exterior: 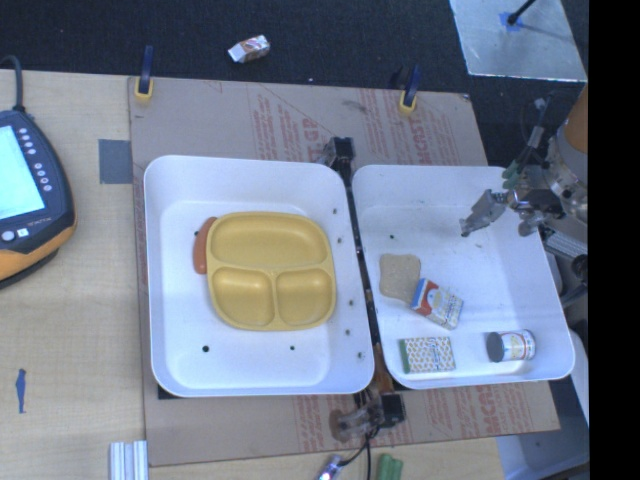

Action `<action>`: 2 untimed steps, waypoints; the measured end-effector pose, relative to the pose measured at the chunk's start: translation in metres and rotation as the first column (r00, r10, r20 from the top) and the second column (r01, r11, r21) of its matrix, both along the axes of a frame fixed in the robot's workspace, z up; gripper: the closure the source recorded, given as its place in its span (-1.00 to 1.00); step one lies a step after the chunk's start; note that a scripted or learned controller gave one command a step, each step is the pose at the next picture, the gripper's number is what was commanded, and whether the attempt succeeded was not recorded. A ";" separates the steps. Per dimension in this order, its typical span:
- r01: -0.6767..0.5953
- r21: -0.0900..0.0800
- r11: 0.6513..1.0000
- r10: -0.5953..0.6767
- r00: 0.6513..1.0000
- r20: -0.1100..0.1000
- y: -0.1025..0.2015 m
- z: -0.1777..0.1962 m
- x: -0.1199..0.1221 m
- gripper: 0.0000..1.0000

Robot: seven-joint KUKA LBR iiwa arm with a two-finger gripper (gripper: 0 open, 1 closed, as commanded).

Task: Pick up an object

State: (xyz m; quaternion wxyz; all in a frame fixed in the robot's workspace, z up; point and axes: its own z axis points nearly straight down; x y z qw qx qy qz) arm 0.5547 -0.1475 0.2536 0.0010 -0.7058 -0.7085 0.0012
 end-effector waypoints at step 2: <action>-0.003 -0.007 1.000 0.003 1.000 0.016 0.053 -0.157 -0.032 -1.00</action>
